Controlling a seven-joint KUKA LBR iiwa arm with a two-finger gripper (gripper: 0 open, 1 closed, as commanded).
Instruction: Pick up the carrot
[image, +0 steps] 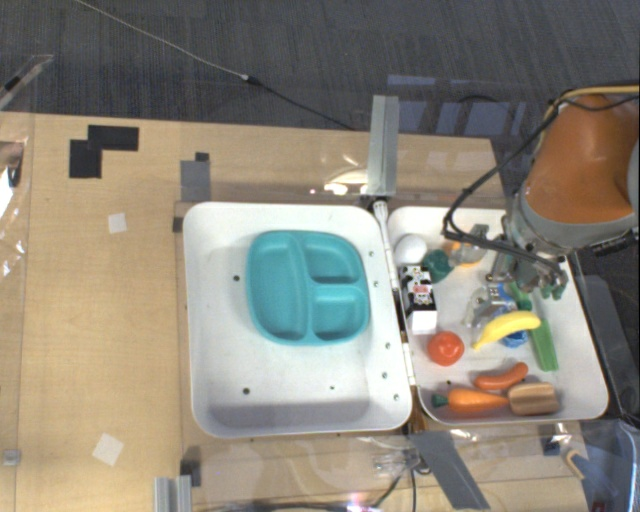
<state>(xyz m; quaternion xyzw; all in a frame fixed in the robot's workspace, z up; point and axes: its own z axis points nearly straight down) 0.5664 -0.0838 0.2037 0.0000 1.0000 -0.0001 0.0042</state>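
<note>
The carrot (476, 402), orange with a small green top at its left end, lies flat along the front wall of the right bin (590, 372). My gripper (492, 303) hangs over the middle of that bin, just above the yellow banana (507, 327). It is well behind the carrot and apart from it. The arm's orange band (580, 165) stands above it at the right.
A reddish sausage (500, 377) and a brown block (533, 398) crowd the carrot's rear and right. A red tomato (446, 348), green cucumber (543, 342), white box (418, 297), white ball (409, 245) and teal piece (436, 265) share the bin. The left bin (215, 330) holds a teal divided plate (305, 287).
</note>
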